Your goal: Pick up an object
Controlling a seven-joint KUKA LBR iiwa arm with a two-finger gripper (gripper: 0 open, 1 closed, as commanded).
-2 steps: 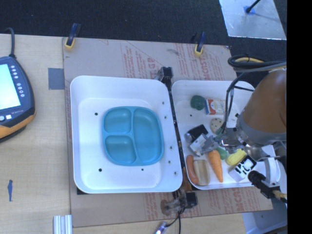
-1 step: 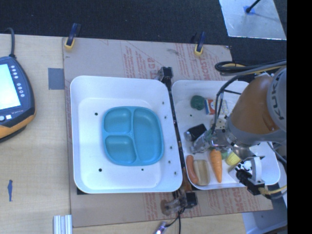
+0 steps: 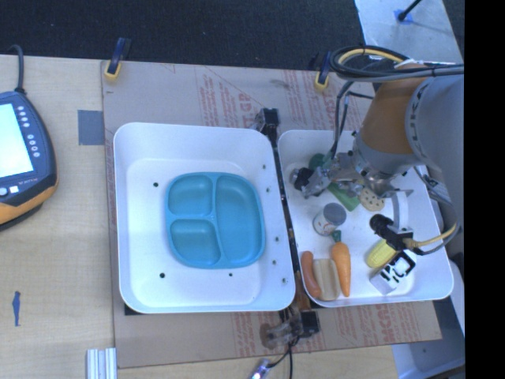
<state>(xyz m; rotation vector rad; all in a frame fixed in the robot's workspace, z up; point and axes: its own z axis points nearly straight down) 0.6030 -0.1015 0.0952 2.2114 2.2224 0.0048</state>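
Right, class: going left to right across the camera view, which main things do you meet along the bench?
Handheld controller → left white bin holding the blue divided plate → toy carrot in the right white bin → yellow toy.

Pale wood bench [image 3: 55, 290] with a brown cardboard sheet [image 3: 197, 93] laid over it, held at the far edge by yellow-and-blue clamps [image 3: 116, 60]. Far side is dark carpet floor [image 3: 197, 14]. Orange-rimmed handheld screen [image 3: 20, 156] sits left, grey tape patch [image 3: 91, 126] beside it.
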